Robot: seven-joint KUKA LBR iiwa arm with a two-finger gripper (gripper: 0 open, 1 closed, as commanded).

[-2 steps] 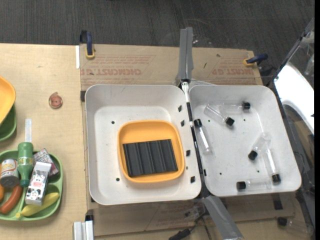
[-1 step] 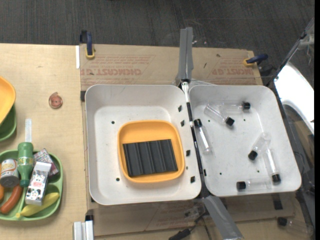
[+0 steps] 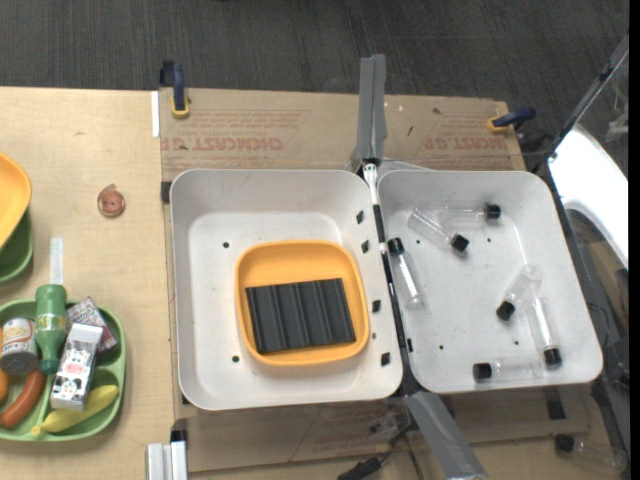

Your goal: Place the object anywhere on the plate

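— Where's the thing you're meant to place?

— A dark grey ribbed slab point(image 3: 301, 314) lies flat on the orange plate point(image 3: 250, 268), which sits in the middle of the left bin point(image 3: 200, 218). In the right bin point(image 3: 570, 268) I count about six clear tubes with black caps point(image 3: 440, 226), scattered and apart from each other. One point(image 3: 403, 276) lies along the wall next to the left bin.

— Only about six?

— They're clear plastic on white, so the bodies almost vanish. The caps are what I go by.

— And your gripper?

— I cannot tell its state from this view.

— Anything cut off?

— At the left edge, a green tray of toy food point(image 3: 60, 363) loses its side, and a yellow bowl point(image 3: 12, 196) shows only part of its rim.
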